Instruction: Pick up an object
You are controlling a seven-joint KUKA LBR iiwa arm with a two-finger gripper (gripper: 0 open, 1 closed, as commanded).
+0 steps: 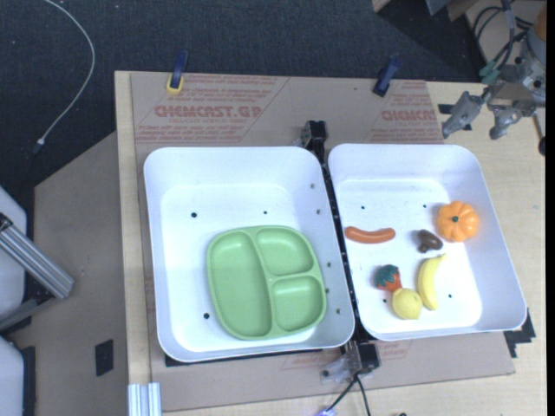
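overhead, slanted, both bins framed

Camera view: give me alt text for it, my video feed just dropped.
The end effector hangs open at upper right, beyond the right bin, holding nothing. That bin holds a toy pumpkin, sausage, banana, lemon, strawberry and a small brown piece; the left bin holds a green divided plate.

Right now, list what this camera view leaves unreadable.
- Arm: cut off by the right edge of the camera view; the gripper hangs beyond the right bin.
- Small dark object between the sausage and the pumpkin: too small to identify.
- Red and green toy: partly behind the lemon, kind unclear.
- Cardboard lettering: faint, mirrored, barely legible.
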